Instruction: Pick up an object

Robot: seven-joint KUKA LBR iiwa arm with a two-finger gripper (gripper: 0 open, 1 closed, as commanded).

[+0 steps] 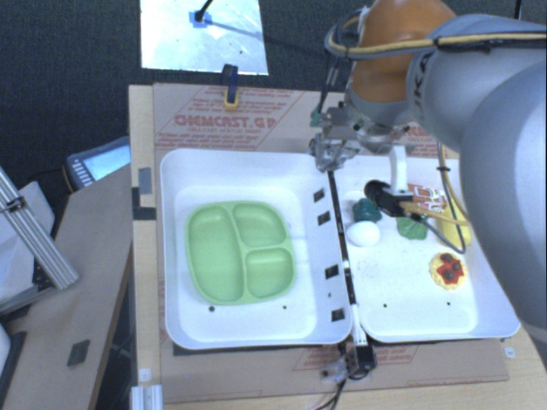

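Left bin (pixel 184 314): occupied by a pale green divided plate (pixel 241 252) with three compartments, laid flat.
Right bin (pixel 410 314): a white egg-shaped object (pixel 364 233) is seen near the divider, with a dark teal piece (pixel 367 210) just behind it.
Other items in the right bin: a green piece (pixel 413 227), a yellow banana-like object (pixel 451 220) and a small pizza-like toy (pixel 448 270) are seen towards the right side.
Arm (pixel 479 101): extended in from the right, above the right bin.
Gripper (pixel 329 156): positioned over the far end of the divider between the bins; nothing is seen held.
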